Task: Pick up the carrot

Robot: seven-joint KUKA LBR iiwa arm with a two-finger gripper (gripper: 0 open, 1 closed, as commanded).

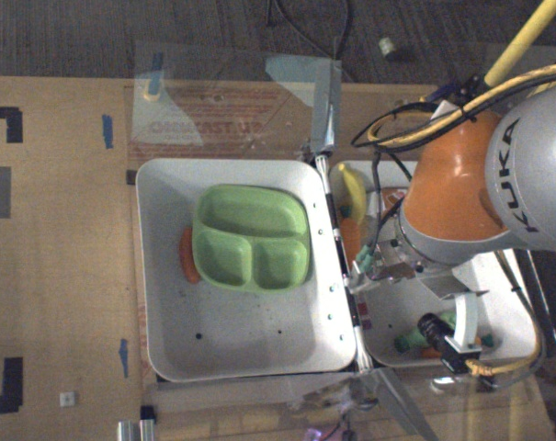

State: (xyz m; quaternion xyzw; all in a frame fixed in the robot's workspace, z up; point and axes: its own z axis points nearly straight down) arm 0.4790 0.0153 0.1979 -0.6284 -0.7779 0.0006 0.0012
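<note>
Arm point(480, 191) fills frame right, gripper point(388, 269) state can't tell, in right bin; carrot point(187, 255) well apart, left bin, beside green tray point(252, 237).

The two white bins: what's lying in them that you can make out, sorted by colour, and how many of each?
Green: 1, the divided plate in the left bin.
Orange: 2, the carrot tucked against that plate's left edge, and an orange piece in the right bin.
Yellow: 1, the banana in the right bin.
Total: 4. The arm hides other small items in the right bin.
</note>
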